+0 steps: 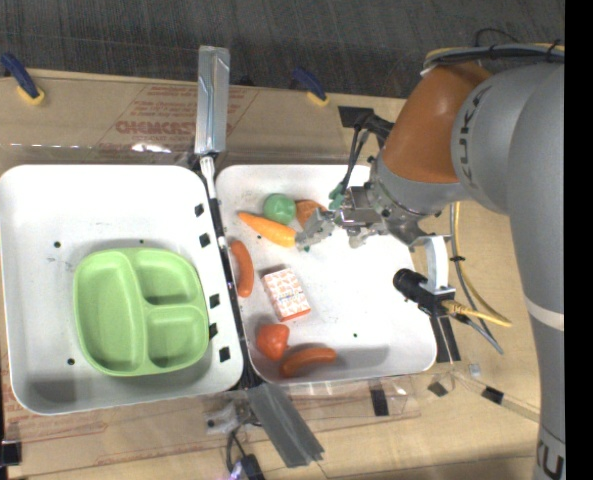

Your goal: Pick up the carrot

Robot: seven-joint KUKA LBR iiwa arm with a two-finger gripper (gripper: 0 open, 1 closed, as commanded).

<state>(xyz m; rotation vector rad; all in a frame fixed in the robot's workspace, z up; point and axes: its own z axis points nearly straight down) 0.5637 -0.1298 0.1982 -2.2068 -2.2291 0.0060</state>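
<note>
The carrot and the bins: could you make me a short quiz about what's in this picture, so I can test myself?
1. True or false: the carrot lies in the same bin as the green divided plate.
2. Which sits right beside the carrot's far end? A) green round toy B) small printed box C) tomato
3. Fill in: the gripper hovers near the carrot's ____ end, as the camera sees it.

Key: 1 false, the carrot is in the right bin, the plate in the left bin. 2 A. 3 right.
</note>
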